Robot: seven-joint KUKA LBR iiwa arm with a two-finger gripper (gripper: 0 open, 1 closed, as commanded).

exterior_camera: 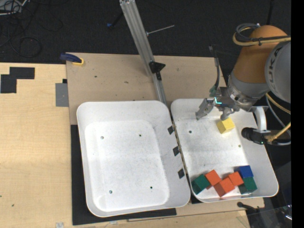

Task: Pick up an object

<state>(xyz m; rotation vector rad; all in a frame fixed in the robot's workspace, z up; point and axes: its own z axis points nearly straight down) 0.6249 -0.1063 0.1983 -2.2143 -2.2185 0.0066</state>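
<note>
Pincer (216, 111): hung over the far part of the right bin (209, 146), fingers spread apart, one grey finger (205, 108) angled out toward the left bin (95, 127), the other beside the yellow block (226, 125). Nothing sat between the fingers.

Yellow block: lay just beside the pincer on its near-right side, tilted, on the bin floor or just above it; contact with the finger could not be made out.

Block cluster: well apart from the pincer, at the bin's near edge. Green block (201, 182), orange block (213, 176), red-orange block (225, 186), second orange block (235, 178), blue block (245, 171), dark green block (248, 185), all close together.

Worktop (33, 141): pale wood, carrying both bins.
</note>
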